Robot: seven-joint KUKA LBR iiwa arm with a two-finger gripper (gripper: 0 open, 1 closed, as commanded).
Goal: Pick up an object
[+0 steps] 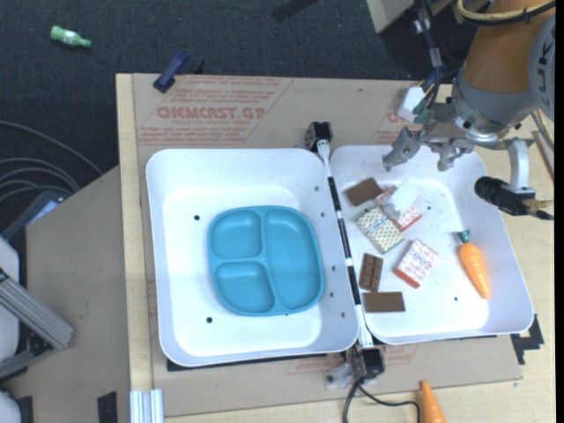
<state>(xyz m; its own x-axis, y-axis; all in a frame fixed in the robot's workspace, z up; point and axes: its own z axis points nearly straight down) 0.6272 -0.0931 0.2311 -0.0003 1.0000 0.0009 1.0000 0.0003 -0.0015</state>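
Observation:
My gripper (423, 156) hangs over the far edge of the right bin (504, 311), its two fingers spread open with nothing between them. Just below it lie a brown chocolate piece (361, 190) and a crinkled red-and-white packet (404, 208). Further toward the front are a dotted square packet (379, 228), a red-and-white box (416, 263), and two brown bars (371, 272) (382, 301). An orange carrot (474, 268) rests by the bin's right wall.
The left bin (167, 236) holds a blue divided plate (264, 259). Black clamps (317, 134) sit on the seam between the bins. A blue clip (172, 71) lies at the board's far edge, and cables (35, 161) run at the left.

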